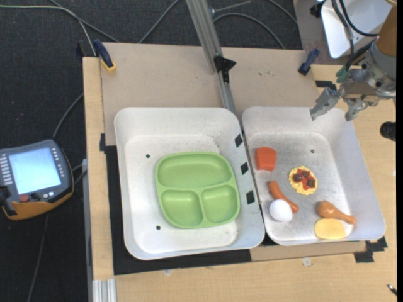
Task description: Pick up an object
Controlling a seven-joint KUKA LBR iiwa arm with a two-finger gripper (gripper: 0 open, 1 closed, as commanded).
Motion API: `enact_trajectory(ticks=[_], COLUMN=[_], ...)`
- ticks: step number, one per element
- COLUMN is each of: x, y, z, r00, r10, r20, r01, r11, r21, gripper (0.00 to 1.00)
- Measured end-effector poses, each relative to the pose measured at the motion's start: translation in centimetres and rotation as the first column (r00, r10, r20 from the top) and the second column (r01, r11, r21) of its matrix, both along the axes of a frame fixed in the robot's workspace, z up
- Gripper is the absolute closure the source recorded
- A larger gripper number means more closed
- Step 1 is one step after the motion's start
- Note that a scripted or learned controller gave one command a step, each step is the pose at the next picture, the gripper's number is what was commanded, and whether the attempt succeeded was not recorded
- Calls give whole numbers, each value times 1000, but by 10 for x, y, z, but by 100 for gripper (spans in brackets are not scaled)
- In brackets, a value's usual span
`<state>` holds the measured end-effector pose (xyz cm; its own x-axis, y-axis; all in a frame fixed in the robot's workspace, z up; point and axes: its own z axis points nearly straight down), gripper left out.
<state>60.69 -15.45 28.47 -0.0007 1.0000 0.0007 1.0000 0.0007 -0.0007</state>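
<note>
1. I am hovering my tool (338, 104) over the far edge of the right bin (371, 194), near its back right corner — its two fingers are spread apart with nothing between them.

2. The things I could pick are all lying in the near half of that right bin, well apart from my tool: an orange block (266, 158), a small pizza toy (303, 179), a white egg (281, 211) touching a sausage (281, 195), and a drumstick (334, 212) just beside a yellow piece (330, 230) at the near wall.

3. I am judging the orange block to be the best target — it is standing alone, with bare bin floor on all sides, and its flat sides should sit well between my fingers.

4. To do this well, I am planning to bring the tool toward the near left, centre it over the block, turn the fingers to straddle its flat faces, then come straight down before closing.

5. The egg looks round and smooth, so I am expecting it would slip; the drumstick and yellow piece are crowding the wall, which leaves little room for a finger.

6. The left bin (135, 131) is holding a green divided plate (197, 189), which is not my concern here.

7. As for writing — I am finding no brand, label or readable text on the toys, bins or counter (157, 74); the handheld screen (33, 176) off to the left is too blurred to read.
</note>
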Motion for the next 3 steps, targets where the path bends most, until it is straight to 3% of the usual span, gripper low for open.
enact_trajectory(ticks=[1,3], x=[-6,-15], y=[9,-1], z=[-53,-162], r00=[1000,1000], r10=[0,-1], r20=[-6,-6], r01=[0,1], r11=[1000,1000], r21=[1,2], gripper=[0,0])
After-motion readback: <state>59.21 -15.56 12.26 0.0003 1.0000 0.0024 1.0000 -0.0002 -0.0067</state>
